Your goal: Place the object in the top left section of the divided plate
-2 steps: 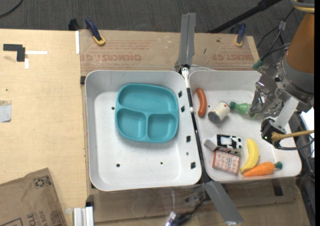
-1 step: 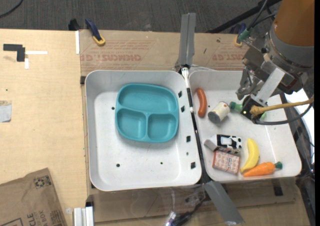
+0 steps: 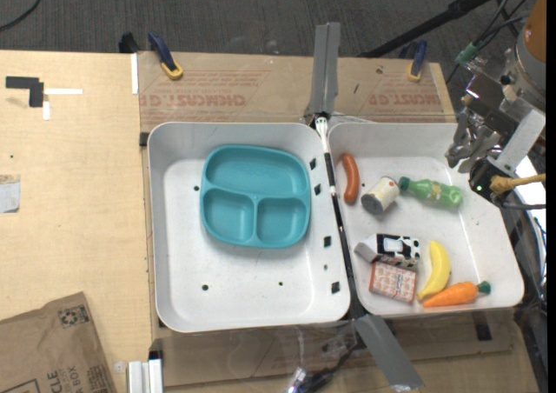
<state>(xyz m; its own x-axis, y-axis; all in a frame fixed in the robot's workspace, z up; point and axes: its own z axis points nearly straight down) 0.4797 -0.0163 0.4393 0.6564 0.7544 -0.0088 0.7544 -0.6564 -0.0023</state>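
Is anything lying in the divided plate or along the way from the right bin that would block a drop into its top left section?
Nothing visible does. The teal divided plate in the left bin shows bare compartments. Only the low walls where the two bins meet lie between it and the right bin's items; the gripper hovers at that bin's upper right edge.

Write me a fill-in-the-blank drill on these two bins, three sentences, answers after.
1. The divided plate lies in the ____ bin.
2. The banana touches the ____, which lies just below it.
3. The green bottle lies on its ____, right of the small can.

Missing words: left; carrot; side
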